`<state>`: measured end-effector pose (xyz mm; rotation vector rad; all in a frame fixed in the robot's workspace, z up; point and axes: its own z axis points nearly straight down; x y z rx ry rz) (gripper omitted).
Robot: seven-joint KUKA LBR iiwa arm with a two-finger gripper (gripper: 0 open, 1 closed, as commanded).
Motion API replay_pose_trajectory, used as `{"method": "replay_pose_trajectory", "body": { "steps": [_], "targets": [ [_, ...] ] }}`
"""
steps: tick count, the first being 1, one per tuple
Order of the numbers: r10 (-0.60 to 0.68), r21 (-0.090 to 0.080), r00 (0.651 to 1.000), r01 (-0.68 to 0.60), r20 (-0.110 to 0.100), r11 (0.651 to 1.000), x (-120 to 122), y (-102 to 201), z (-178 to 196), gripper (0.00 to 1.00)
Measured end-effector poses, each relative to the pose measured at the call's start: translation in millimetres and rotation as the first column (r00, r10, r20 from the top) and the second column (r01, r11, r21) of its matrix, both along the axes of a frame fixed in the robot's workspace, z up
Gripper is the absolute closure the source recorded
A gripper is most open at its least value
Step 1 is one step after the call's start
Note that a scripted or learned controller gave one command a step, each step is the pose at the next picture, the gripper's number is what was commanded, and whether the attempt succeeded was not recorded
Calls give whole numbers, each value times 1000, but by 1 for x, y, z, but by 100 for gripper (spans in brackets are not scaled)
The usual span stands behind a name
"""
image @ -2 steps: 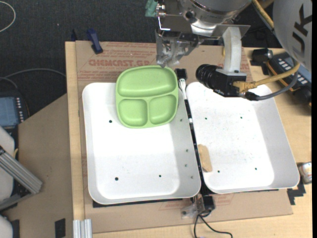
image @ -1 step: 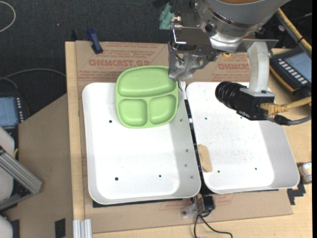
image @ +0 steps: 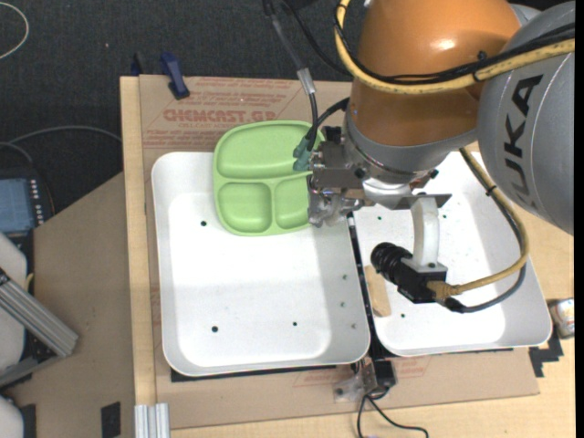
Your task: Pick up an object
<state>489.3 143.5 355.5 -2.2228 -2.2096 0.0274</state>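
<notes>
A light green divided plate (image: 260, 176) lies in the left bin (image: 246, 290), against its far right corner, with part of it overlapping the bin's back rim. My gripper (image: 321, 203) hangs under the large orange wrist, right at the plate's right edge and close to the wall between the two bins. The wrist body hides the plate's right rim and the gripper's tips.
The right bin (image: 474, 322) lies under the arm, which covers most of its far half. Both bins rest on a brown board (image: 228, 94) with a blue clamp (image: 173, 74) at its back left. The left bin's floor spreads out in front of the plate.
</notes>
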Motion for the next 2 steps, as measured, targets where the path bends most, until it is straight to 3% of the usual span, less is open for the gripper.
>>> {"method": "replay_pose_trajectory", "body": {
  "steps": [1, 2],
  "targets": [
    [8, 13, 999, -8, 33, 1000, -10, 6, 136, 100],
    [2, 4, 1000, -2, 8, 1000, -10, -19, 39, 100]
  ]
}}
